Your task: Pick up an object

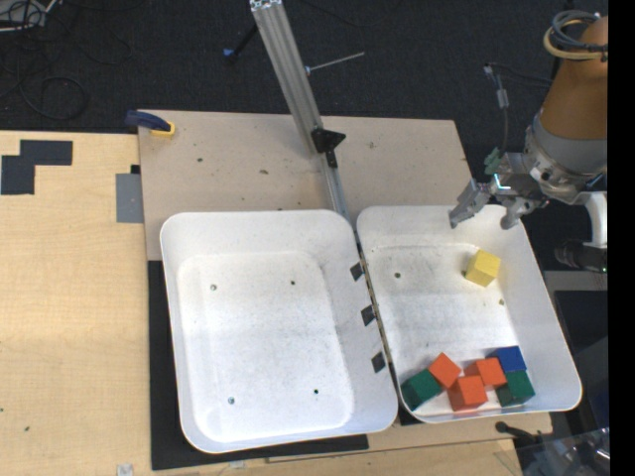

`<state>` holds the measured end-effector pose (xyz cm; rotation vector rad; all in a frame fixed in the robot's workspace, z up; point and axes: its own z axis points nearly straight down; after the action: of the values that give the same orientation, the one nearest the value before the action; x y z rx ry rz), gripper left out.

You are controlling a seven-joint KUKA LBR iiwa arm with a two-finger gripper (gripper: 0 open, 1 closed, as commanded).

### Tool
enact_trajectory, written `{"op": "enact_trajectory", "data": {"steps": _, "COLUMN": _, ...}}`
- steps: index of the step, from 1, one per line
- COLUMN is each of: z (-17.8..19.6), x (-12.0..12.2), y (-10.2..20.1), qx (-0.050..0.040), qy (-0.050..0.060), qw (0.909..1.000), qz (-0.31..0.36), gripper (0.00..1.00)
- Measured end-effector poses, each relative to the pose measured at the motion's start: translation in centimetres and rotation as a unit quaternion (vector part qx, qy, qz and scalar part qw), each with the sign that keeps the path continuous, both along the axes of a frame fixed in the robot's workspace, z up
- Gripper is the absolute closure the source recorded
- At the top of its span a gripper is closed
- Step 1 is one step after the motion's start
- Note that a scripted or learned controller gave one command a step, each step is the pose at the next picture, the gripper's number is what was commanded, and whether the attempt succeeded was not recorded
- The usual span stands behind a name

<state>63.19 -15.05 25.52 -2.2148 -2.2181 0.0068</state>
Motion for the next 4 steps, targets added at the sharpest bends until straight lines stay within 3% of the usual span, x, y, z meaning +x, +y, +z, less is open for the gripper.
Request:
{"op": "enact_trajectory", "data": {"steps": 1, "z": 0.3, "x": 0.1, "y": 0.0, "qx": -0.0008, "qy": -0.002, "qw": 1.0, "qz": 0.001, "gripper": 0.0}}
{"op": "enact_trajectory", "data": {"steps": 3, "z": -12.2, "x": -0.2, "y": -0.5, "qx": 0.0001, "qy": 0.001, "qw": 1.0, "qz": -0.001, "gripper": 0.0}}
{"op": "enact_trajectory", "data": {"steps": 4, "z": -16.6, "x": -0.2, "y": -0.4, "qx": -0.0006, "qy": -0.003, "qw": 1.0, "qz": -0.001, "gripper": 0.0}}
